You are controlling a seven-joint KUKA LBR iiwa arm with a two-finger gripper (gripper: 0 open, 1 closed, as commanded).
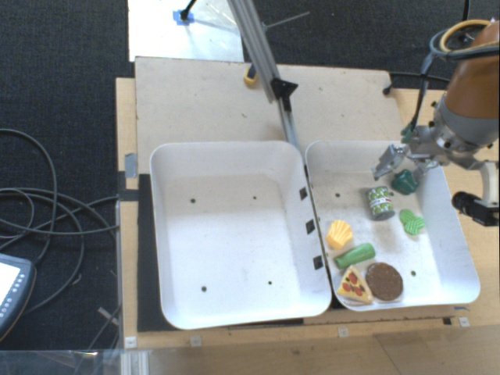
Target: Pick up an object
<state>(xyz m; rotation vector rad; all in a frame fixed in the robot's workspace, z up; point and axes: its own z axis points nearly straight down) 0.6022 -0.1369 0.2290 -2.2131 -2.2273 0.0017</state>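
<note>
The right bin [461, 250] holds several toy foods. A dark green piece [405, 183] lies near its back right, and my gripper [401, 169] hangs open just over it, one grey finger [386, 163] splayed to the left. Whether it touches the piece I cannot tell. A green can [380, 202] stands just left of the gripper and nearer the front. A light green ridged piece [412, 222] lies beside the can. Toward the front are a yellow piece [339, 233], a green cucumber [355, 255], a pizza slice [355, 285] and a brown patty [384, 281].
The left bin [168, 162] adjoins the right one along a shared wall with black clips [310, 226]. A slanted metal pole [266, 49] crosses the back of the bench. Cables lie on the floor at left.
</note>
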